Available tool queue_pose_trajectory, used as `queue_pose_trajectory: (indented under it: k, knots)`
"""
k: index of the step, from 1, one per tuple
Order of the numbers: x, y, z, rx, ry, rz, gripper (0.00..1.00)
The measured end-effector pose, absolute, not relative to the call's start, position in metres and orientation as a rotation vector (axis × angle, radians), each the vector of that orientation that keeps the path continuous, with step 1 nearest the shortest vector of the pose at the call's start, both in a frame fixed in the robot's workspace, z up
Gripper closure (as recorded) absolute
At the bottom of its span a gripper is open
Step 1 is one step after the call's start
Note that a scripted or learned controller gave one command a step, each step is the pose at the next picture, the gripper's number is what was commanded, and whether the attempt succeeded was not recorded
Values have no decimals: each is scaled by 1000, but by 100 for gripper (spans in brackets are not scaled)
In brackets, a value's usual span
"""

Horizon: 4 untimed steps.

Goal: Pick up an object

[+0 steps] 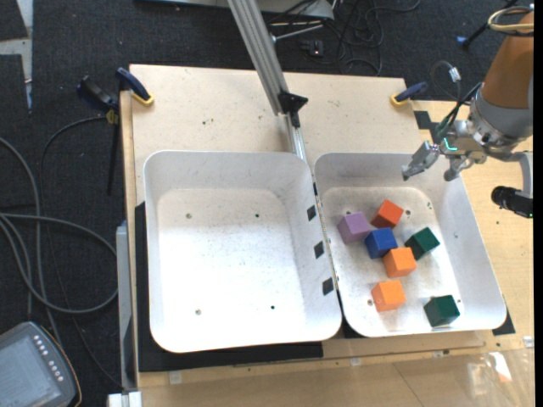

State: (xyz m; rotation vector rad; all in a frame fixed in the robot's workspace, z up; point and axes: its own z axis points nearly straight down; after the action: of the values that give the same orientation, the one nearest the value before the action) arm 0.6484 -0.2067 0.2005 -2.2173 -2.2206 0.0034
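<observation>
Above the right bin's (475, 253) far rim, the gripper (434, 166) hangs with fingers spread, grasping nothing | seven blocks lie below, orange block (389, 213) nearest | no legible writing.

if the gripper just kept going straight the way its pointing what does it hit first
The gripper points down-left over the right bin. Going straight on, it would probably meet the bin's bare floor near the back wall first, short of the orange block; depth is unclear.
</observation>
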Motion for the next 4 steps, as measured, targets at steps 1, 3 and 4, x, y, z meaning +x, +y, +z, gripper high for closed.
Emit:
queue_pose_trajectory:
  k: [1,3,4]
  knots:
    - [650,-207,204,-2218,-2226,1,0]
    - [658,-200,99,-2215,-2224,4,0]
    - [660,-201,114,-2219,-2230,-1,100]
